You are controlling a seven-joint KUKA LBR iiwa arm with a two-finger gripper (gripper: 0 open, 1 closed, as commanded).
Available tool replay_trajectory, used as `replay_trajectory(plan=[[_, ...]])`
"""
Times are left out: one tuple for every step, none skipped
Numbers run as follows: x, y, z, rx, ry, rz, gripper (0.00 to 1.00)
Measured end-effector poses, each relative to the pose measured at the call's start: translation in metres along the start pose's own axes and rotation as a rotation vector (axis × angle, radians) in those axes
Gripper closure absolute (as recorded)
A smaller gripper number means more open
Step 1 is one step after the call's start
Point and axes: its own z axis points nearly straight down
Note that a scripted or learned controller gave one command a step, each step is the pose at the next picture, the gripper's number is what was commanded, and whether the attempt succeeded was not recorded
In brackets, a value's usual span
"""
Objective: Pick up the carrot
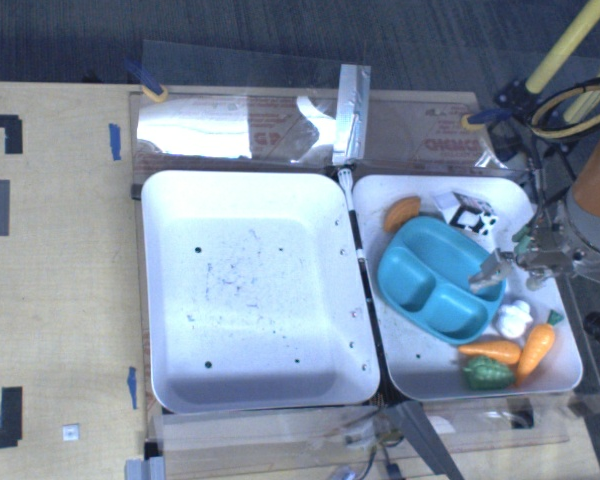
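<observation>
The carrot (536, 349) is orange with a small green top. It lies tilted in the front right corner of the right bin (420, 363). My gripper (494, 271) hovers over the right edge of the blue divided dish (430, 278), up and to the left of the carrot and apart from it. I see nothing held in it. A white garlic-like piece (513, 318) lies between the gripper and the carrot.
A second orange vegetable (490, 350) and a green one (487, 373) lie just left of the carrot. An orange bread-like piece (403, 212) and a black-and-white item (470, 216) sit at the bin's back. The left bin (180, 208) stands beside it.
</observation>
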Motion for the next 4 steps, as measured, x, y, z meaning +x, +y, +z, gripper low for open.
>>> replay_trajectory(plan=[[-0.043, -0.016, 0.107, -0.01, -0.003, -0.073, 0.0], [0.008, 0.004, 0.117, -0.019, -0.021, -0.177, 0.0], [0.028, -0.025, 0.082, -0.006, -0.009, -0.325, 0.0], [-0.025, -0.021, 0.119, -0.016, -0.004, -0.262, 0.0]])
